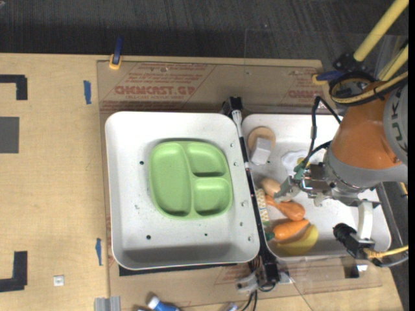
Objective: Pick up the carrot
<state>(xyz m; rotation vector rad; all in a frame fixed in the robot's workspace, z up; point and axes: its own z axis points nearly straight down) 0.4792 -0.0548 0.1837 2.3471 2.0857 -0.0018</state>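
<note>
The carrot [289,229] lies almost level in the lower right bin [382,235], tip left. The arm [366,144] hangs above, gripper [299,185] near it; its grip cannot be told.

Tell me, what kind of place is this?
Probably a robot test lab. A robot arm reaches over two white bins on a cardboard-covered bench marked with tape; one holds toy food like a carrot, the other a green plate.

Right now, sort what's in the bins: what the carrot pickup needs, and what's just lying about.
For the job:
carrot
gripper
right bin

Lying about:
green plate in left bin
banana
chicken leg
corn cob
</note>
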